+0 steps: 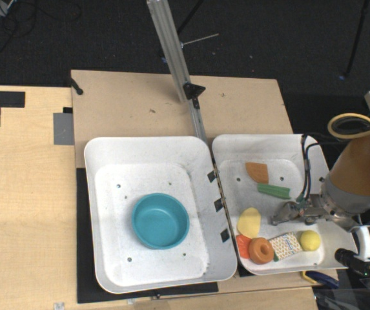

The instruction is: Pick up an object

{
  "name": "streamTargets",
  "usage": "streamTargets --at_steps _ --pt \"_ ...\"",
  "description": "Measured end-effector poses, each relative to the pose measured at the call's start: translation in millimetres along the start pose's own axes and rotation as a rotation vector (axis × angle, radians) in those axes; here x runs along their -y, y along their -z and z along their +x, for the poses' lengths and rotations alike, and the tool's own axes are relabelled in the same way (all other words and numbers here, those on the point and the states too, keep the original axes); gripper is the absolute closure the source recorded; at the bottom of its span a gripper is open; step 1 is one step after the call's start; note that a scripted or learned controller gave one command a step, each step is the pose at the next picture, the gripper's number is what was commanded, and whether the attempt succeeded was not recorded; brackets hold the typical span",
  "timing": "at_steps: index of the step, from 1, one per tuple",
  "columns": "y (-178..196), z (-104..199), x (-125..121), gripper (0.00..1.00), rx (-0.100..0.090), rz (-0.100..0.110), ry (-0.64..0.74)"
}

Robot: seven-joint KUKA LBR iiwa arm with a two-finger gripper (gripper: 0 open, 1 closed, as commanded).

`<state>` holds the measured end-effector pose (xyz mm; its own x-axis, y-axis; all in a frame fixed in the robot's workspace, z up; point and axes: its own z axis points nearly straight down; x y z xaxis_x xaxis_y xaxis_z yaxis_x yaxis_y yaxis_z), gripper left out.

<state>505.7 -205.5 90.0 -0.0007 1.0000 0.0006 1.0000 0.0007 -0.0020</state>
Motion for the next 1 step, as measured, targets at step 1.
streamTargets --at_steps 1 --pt "11.9 -0.9 -0.6 1.0 0.001 -0.003 -0.001"
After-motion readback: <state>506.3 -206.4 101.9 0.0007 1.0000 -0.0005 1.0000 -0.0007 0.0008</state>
